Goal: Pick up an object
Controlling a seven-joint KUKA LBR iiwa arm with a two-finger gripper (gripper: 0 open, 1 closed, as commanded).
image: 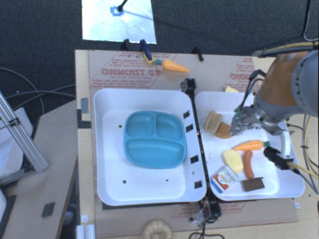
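Smooth white plastic bins (107, 183); matt blue plastic plate (153, 138) within left bin; printed cardboard (129, 71) beneath bins.

Toy foods lay loose in the right bin (294, 185): a carrot (248, 145), a sausage (248, 164), a potato (232, 161), bread (213, 121).

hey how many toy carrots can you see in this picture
2. One carrot lies on the cardboard behind the left bin, outside both bins. The other carrot lies in the right bin, just below the gripper. The arm may hide more.
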